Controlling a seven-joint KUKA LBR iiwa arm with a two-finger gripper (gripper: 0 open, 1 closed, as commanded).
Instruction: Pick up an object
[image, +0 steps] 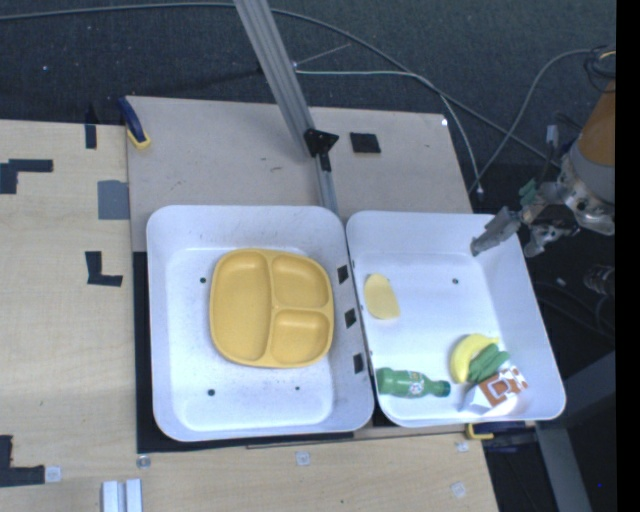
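At the near edge of the right bin (520, 300), well below the tool (497, 236) in the view, lies a cluster of small items. A green bottle (411, 383) lies on its side on the bin floor, down and to the left of the tool. Just beside it to the right, a yellow banana-shaped item (471, 353) touches a green piece (487, 362), and an orange-and-white item (500, 386) rests against the near-right corner. These items sit packed together, so each crowds its neighbours.

Farther in, a pale yellow flat item (381, 297) lies alone near the bin's left wall, to the left of the tool and slightly below it, well apart from the cluster. No other item touches it.

In the left bin (165, 300), far to the left of the tool, a yellow divided plate (271, 306) lies flat, with three compartments facing up.

The tool sits over the far-right rim of the right bin, pointing left and down toward the bin floor. Nothing is seen between its fingers. Whether the fingers are apart or together cannot be told. The arm (590, 170) enters from the right, with its orange band (601, 130) above the wrist.

Beyond both bins, a grey metal bar (285, 85) crosses the table (220, 150) at a slant.
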